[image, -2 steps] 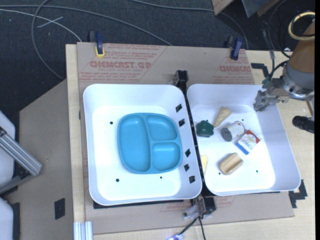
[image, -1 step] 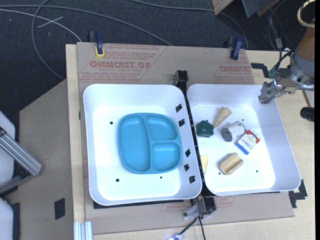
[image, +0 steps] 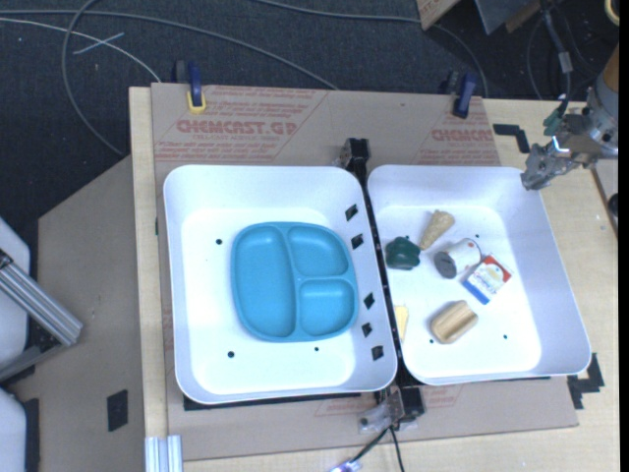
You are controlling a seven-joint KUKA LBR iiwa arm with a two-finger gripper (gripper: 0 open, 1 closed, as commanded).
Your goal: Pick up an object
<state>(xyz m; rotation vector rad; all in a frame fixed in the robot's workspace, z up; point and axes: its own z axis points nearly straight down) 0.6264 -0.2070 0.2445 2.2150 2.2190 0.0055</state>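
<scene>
Bench (image: 246, 116), claw (image: 543, 168) above right bin's (image: 550, 264) corner

Blue tray (image: 294, 281) in left bin (image: 187, 264); small objects (five or so) in right bin (image: 550, 293).

Lab: clamped bench (image: 295, 116), loose cables (image: 108, 28), white bins (image: 187, 264).

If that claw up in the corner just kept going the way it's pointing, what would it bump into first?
The claw points down and leftward at the right bin's upper right corner, so it would likely meet the bin's white rim or floor there first. The beige cone lies farther left. Depth is hard to judge.
</scene>
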